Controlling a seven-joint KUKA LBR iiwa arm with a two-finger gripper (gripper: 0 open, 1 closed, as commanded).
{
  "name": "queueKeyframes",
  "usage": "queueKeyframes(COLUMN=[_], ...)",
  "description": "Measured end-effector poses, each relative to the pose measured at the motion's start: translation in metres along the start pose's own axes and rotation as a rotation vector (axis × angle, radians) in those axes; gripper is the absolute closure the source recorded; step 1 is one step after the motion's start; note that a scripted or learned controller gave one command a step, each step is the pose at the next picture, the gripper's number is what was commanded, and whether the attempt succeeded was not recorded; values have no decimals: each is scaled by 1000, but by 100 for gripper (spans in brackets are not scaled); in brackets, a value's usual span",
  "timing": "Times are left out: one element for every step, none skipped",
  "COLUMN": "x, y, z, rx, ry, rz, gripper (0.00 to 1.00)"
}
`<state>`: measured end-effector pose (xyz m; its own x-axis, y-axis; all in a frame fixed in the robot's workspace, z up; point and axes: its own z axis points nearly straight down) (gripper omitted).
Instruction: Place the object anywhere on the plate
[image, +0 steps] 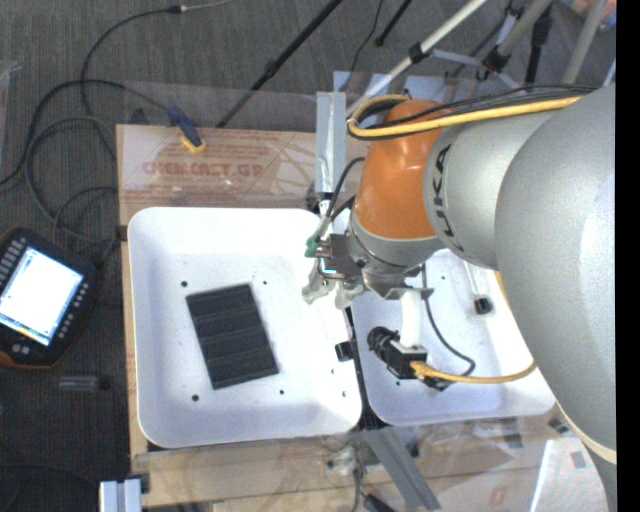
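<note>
Arm (480, 190) above bin seam, dark ridged plate (232, 335) in left bin (160, 240)

Arm (500, 200) over bins — dark plate (232, 335) left

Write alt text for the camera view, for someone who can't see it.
A grey robot arm with an orange band reaches in from the right, its gripper above the seam between two shallow white bins. The left bin holds a dark ridged rectangular plate, lying flat and tilted; a lit tablet sits on the floor at far left.
</note>
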<state>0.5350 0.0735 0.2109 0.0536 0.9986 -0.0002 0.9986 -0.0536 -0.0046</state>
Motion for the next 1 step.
queueKeyframes(x=[63], y=[-46], z=[-36], rx=[0], ry=[-1], rz=[-35], gripper=[100])
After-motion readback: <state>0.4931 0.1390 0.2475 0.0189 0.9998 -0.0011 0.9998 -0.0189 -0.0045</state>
